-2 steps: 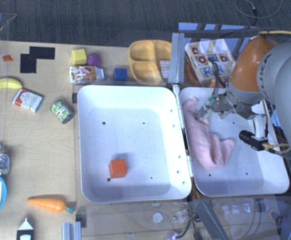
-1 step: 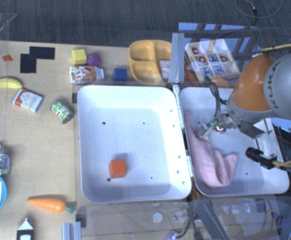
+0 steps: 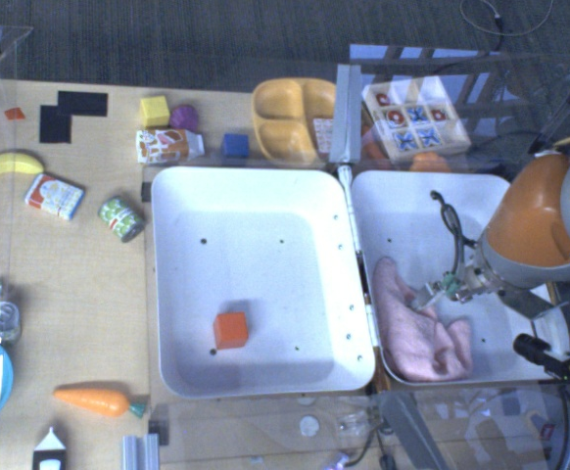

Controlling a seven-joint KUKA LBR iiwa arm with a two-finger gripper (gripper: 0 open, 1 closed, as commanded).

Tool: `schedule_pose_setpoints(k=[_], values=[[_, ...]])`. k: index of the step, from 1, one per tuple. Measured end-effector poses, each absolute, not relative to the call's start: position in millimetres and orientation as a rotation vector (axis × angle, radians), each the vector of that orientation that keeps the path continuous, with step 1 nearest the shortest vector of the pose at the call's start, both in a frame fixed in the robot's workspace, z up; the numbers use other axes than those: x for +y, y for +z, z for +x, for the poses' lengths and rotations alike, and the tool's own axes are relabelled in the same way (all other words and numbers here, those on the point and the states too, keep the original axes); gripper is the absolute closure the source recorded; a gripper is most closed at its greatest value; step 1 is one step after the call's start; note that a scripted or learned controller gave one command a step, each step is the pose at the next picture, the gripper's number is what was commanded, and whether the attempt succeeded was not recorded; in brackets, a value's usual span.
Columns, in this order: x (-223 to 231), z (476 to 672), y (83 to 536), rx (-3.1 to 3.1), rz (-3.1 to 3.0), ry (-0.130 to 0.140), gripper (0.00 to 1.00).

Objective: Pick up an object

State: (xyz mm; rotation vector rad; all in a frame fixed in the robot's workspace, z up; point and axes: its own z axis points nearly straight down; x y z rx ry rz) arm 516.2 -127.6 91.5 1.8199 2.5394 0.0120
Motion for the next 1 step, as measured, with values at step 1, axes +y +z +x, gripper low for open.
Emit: schedule_pose_setpoints(k=[1], values=[[-94.9,518.4,91.8,2.604,1.718,0.014,0.00]])
